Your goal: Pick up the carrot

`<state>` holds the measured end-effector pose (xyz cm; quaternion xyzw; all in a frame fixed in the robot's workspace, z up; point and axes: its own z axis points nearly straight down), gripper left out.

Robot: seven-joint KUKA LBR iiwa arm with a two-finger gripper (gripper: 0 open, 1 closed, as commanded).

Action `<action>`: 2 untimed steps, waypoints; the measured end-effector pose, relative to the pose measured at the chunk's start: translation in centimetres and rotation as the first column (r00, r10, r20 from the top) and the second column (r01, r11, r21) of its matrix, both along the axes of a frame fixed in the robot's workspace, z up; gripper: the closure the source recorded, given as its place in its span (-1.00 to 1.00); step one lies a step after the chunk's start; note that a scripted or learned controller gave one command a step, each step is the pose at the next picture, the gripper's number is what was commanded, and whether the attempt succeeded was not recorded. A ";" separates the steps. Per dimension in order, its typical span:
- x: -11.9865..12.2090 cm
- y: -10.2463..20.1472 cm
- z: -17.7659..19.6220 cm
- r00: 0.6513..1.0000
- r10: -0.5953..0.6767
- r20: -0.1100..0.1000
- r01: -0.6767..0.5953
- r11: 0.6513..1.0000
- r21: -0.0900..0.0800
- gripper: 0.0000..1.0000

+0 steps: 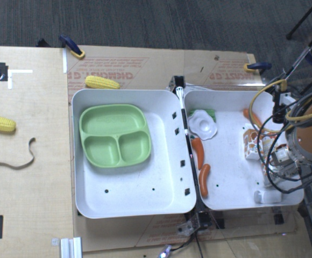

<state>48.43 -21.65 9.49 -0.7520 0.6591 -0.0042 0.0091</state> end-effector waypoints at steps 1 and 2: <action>0.0 0.3 0.0 1.000 0.002 -0.003 -0.002 1.000 0.006 -1.00; -0.6 8.5 -0.3 0.863 -0.505 -0.019 0.505 0.863 -0.004 -1.00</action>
